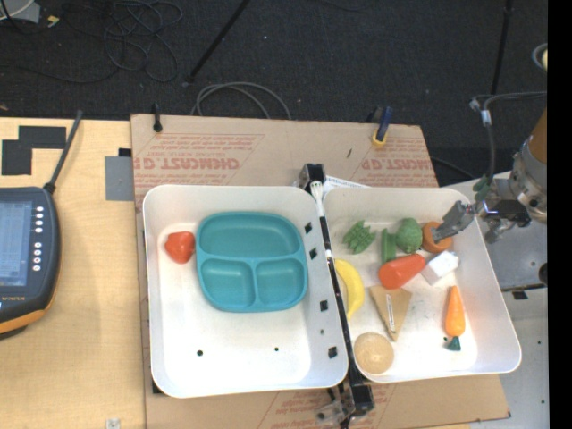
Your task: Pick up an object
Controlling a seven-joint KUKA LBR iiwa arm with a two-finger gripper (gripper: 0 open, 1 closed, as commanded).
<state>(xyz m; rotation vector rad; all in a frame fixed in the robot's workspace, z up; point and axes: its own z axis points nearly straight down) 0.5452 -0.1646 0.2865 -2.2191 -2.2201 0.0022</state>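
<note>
Left bin (170,329): teal tray (252,262), red tomato (180,246) just left of it. Right bin (500,347): play food untouched. Gripper (458,216) hovers by the orange round piece (435,234), grip state unclear. Nothing lifted yet.

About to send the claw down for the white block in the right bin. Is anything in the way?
Nothing covers the white block, but it is crowded: the red pepper touches its left side. The claw sits above it by the bin's far right rim, beside a small orange piece.
</note>
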